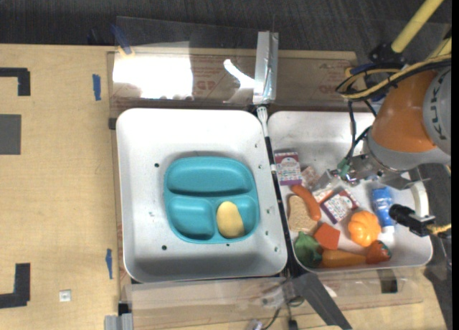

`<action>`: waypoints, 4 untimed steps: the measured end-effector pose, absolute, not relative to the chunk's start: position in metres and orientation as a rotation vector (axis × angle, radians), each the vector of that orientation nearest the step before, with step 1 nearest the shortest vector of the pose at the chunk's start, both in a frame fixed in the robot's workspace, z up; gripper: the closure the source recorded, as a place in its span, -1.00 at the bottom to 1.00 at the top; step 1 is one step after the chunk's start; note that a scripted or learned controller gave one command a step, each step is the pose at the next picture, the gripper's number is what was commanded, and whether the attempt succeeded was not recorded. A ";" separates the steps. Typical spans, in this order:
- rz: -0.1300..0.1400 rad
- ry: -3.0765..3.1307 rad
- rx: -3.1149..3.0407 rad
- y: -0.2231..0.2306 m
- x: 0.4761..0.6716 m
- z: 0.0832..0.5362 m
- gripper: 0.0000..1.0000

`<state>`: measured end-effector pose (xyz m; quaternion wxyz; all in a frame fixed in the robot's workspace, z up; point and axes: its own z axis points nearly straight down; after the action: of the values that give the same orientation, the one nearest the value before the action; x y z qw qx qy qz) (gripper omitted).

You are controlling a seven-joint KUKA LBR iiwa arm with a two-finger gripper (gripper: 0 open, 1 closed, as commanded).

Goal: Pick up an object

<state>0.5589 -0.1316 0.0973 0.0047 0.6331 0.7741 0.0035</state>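
Observation:
The right bin [315, 126] holds a pile of toy foods: a purple-and-white carton [288, 167], a sausage [306, 202], a bread slice [296, 216], a small packet [337, 205], an orange pumpkin-like piece [363, 227], a blue bottle [382, 205], a red block [328, 235], a green vegetable [307, 248] and a carrot [344, 257]. My gripper [347, 172] hangs low over this bin, just above and right of the small packet, under the orange-banded wrist [404, 120]. No object is visibly held.
The left bin [136, 178] contains a teal divided plate [208, 178] with a yellow potato-like piece [229, 219] in its lower right compartment. Cables [366, 77] and a yellow pole [423, 9] lie behind the right bin. A clear panel [186, 70] stands at the back.

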 end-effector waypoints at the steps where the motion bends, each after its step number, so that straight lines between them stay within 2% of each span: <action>1: 0.018 2.437 1.958 -0.147 0.511 0.092 -1.00; 2: 0.012 2.507 1.868 -0.162 0.582 0.092 -1.00; 3: 0.013 2.542 1.823 -0.127 0.489 0.091 -1.00; 4: 0.010 2.354 2.070 -0.144 0.547 0.090 -1.00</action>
<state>0.5474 -0.1438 0.0904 0.0035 0.6605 0.7508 0.0031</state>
